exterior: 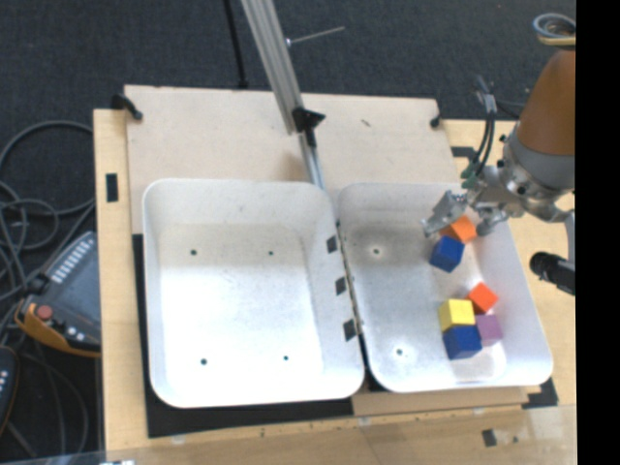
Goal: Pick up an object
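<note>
Blue cube (463, 341) sits nearest you | pincer (457, 219) over orange cube (464, 229), finger state unclear | cubes look light, rigid; grip flat opposite faces.

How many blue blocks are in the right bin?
2. One blue block lies near the gripper, beside an orange block. The other blue block sits under the yellow block in the cluster. The arm may hide more.

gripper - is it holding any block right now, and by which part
It cannot be told. The gripper sits right over the orange block above the blue block, but no grip shows.
</note>
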Controlling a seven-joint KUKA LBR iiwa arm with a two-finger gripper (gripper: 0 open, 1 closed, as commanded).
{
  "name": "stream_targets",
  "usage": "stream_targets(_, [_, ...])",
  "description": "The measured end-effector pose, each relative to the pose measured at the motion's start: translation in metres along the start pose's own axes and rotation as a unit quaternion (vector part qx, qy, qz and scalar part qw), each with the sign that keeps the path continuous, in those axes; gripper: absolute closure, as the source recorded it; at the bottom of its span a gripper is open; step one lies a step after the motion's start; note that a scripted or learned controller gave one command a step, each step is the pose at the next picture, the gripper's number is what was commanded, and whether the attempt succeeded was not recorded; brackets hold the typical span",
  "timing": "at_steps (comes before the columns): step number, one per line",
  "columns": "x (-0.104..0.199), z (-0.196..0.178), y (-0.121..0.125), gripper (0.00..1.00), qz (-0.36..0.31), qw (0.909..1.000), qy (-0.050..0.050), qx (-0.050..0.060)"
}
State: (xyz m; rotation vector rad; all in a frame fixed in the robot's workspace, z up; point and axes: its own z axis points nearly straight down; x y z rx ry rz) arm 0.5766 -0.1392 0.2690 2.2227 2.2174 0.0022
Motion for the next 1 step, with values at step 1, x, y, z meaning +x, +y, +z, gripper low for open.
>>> stream_targets(1, [-0.0439,0.1729,0.0052,0.00,0.000,1.0000,-0.001,0.000])
